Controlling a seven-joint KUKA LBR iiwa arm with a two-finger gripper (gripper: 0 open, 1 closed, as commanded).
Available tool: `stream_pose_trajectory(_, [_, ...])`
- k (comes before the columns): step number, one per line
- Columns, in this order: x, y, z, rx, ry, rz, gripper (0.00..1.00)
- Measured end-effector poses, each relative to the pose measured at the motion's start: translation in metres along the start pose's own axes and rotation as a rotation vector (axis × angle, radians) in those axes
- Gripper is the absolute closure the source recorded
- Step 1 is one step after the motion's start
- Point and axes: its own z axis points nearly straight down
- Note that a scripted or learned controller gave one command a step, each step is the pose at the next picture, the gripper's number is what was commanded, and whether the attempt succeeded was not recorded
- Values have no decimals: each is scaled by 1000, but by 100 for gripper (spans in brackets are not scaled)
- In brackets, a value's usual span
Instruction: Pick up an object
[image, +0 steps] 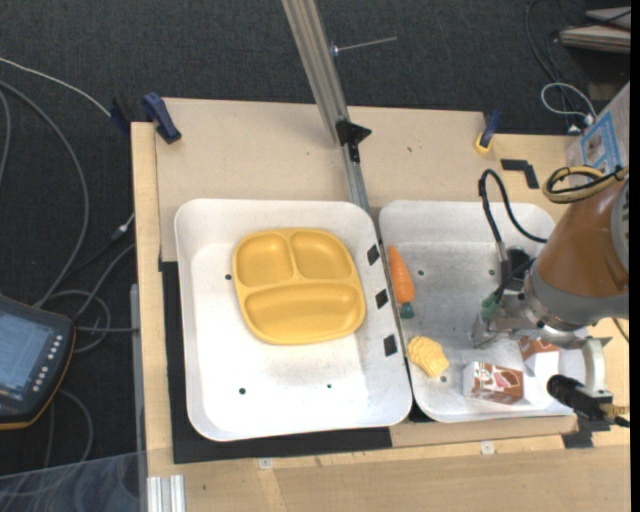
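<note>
Pincer (495, 325) down in the right bin (440, 225), toward four o'clock; open or closed, cannot tell. Nearest candidate: brown-and-white packet (497, 381) lying flat, just toward five o'clock of pincer, long axis nine-to-three. Likely slips if pinched flat against bin floor. Also orange carrot (401, 276) at left wall, running twelve-to-six, and yellow corn piece (428, 356).

The yellow divided plate (298, 285) looks like smooth, slightly glossy plastic. Both white bins (200, 330) seem matt plastic, faintly speckled. The bench (260, 150) is bare, pale wood. Beside the gripper (497, 318), the packet (497, 381) has a shiny printed wrapper.
</note>
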Motion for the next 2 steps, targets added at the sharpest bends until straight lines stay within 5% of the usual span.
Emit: stream_pose_trajectory(2, [-4, 0, -122, -8, -4, -1, 100])
